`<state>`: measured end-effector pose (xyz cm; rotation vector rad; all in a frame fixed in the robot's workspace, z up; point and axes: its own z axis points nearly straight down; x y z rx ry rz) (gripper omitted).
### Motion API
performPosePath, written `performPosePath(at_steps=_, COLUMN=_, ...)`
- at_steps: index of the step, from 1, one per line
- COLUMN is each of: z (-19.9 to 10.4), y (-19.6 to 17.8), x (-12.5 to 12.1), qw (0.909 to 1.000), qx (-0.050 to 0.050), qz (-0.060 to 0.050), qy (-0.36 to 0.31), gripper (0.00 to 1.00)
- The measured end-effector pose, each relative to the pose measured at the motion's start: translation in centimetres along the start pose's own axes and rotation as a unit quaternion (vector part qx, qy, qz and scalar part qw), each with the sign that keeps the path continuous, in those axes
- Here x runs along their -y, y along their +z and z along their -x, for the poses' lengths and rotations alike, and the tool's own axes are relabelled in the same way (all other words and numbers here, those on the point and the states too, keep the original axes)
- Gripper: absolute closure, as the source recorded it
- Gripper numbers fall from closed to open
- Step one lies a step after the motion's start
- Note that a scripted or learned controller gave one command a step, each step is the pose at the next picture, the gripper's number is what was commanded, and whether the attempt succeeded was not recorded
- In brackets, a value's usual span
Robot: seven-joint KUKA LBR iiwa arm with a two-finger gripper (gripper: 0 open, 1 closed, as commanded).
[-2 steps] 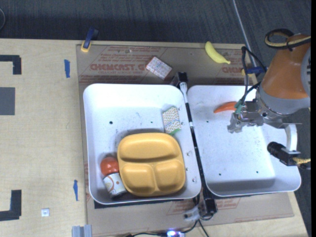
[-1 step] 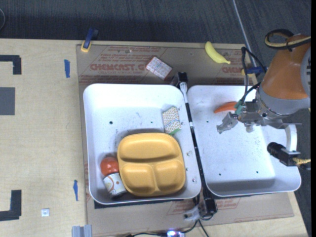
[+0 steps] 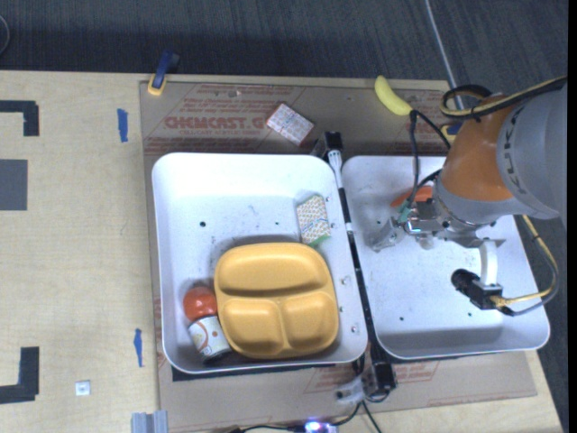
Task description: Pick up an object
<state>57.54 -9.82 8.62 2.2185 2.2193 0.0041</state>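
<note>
We see the tool (image 3: 389, 233) low in the right bin (image 3: 451, 332), near that bin's left wall; whether it is open or shut, and whether it has hold of anything, we cannot tell, since the wrist and its cabling blur the tip. The grey arm (image 3: 532, 152) with its orange band (image 3: 478, 165) reaches in from the right above it. The things worth picking lie in the left bin (image 3: 180, 206): a yellow compartment tray (image 3: 275, 300) fills the near half; a small patterned packet (image 3: 313, 217) leans just behind it near the right wall; an orange-topped small container (image 3: 204, 318) sits touching the tray's left edge. A patterned card (image 3: 289, 123) and a yellow banana-like piece (image 3: 392, 96) lie outside on the worktop (image 3: 63, 242). We judge the step to be the approach, with nothing yet taken; the next move calls for crossing over the dividing rims and descending squarely onto one object, the packet being nearest.
</note>
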Motion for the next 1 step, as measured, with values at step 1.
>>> performPosePath(at_steps=1, z=-0.6, y=0.11, x=-7.17, qw=1.0, qx=0.0, qz=-0.001, qy=-0.001, gripper=0.0)
